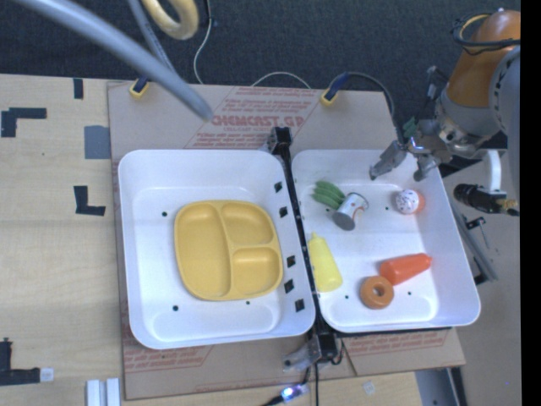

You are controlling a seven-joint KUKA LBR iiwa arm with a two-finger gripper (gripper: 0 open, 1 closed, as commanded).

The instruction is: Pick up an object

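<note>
My gripper (402, 165) hangs open over the far right part of the right bin (448, 311), its two fingers spread with nothing between them. Just below it lies a small white speckled ball (407, 201). Left of the ball are a green pod-like toy (328, 194) and a grey and white cylinder (348, 211). A yellow block (322, 262) rests against the bin's left wall. An orange carrot (405, 266) and an orange ring (376, 292) lie toward the near side.
The left bin (144, 227) holds a yellow divided plate (227, 249). A black divider (291, 218) runs between the bins. A grey pole and a yellow loop (165, 2) cross the top left. Cables curve behind the bins.
</note>
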